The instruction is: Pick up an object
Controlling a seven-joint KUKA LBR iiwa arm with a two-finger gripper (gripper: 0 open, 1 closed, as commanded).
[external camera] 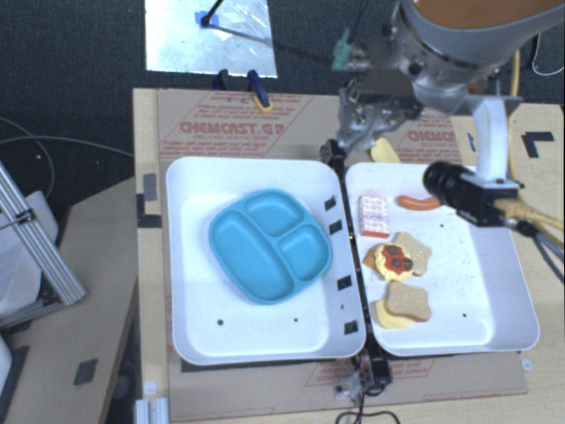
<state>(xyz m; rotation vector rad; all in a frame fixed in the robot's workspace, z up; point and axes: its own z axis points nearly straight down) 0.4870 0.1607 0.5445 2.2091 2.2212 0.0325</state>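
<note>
camera view: my arm (477, 7) comes in from the upper right, orange band at the top of the frame.
tool (364, 132): over the back rim of the right bin (494, 299), close to the seam where the two bins meet.
tool state: can't tell whether spread or pressed together, the metal parts blur into each other; nothing visibly pinched.
yellow piece (385, 152): just beside the tool, on its right, at the bin's back rim; touching or not, can't tell.
pink-and-white pack (373, 216): nearer the camera than the tool, near the seam, lying flat.
sausage (418, 203): right of the pack, apart from the tool, lying across.
round piece with red topping (394, 259): further toward the camera than the pack, touching a toast slice (417, 253) on its right.
second toast slice (408, 302): farthest from the tool in this bin, lying on a yellow slice (388, 317).
black cylinder (455, 189): right of the tool and nearer the camera, above the right bin, on a white bracket.
left bin (203, 325): left of the tool, holds a blue divided plate (269, 246), well apart from the tool.
worktop (229, 126): brown printed board under both bins.
silver sheet (207, 25): well to the tool's left, beyond the worktop.
</note>
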